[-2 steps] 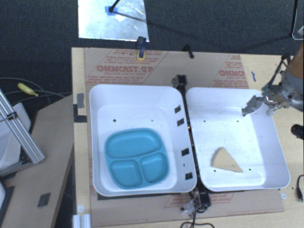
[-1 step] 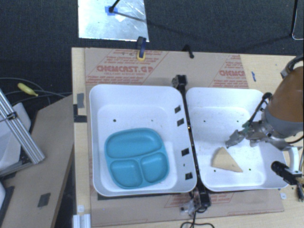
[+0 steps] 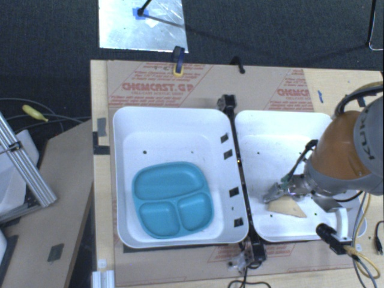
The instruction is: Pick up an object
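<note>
The arm [image 3: 348,149] reaches in from the right edge over the right bin [image 3: 270,131]. Its gripper [image 3: 281,191] sits low in the lower middle of that bin, just above a tan wedge-shaped piece [image 3: 289,207] lying on the bin floor; whether the jaws are apart or together cannot be told. The left bin [image 3: 168,122] holds a blue divided tray [image 3: 173,198] in its lower half.

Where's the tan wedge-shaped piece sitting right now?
The tan wedge lies in the right bin, near its front edge, just below the gripper; the blue divided tray is in the left bin.
</note>
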